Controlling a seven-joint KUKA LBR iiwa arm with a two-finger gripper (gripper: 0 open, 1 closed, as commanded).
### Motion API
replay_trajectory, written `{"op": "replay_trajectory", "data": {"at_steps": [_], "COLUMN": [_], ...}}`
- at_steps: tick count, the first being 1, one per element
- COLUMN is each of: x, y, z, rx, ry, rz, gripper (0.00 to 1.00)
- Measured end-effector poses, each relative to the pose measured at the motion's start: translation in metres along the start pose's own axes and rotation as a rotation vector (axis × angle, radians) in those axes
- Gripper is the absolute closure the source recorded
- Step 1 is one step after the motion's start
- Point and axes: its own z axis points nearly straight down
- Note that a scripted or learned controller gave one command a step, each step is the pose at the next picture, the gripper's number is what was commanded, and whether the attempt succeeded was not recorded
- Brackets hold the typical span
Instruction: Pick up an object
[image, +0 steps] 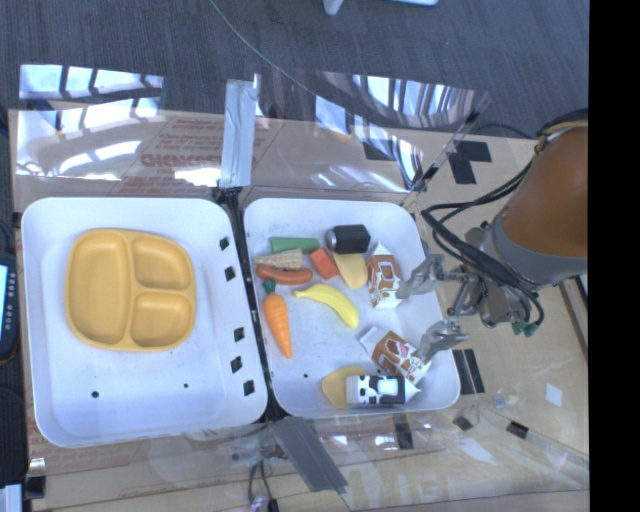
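Fingers of the gripper (425, 310) stand spread and hold nothing over the right bin (300, 385)'s right rim, so I'd judge this the approach step. Nearest lies a small brown carton (397, 354), long axis slanting up-left to down-right; next comes lowering astride it and closing.

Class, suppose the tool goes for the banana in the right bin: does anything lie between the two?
Yes. The tool sits at the right bin's right wall, fingers spread. Two small brown-and-white packets lie between it and the banana, one above its line, one below.
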Motion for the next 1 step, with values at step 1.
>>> {"op": "replay_trajectory", "data": {"at_steps": [1], "x": [-0.0552], "y": [0.0135], "z": [0.1317], "rx": [-0.005], "ry": [0.011], "rz": [0.023], "gripper": [0.00]}}
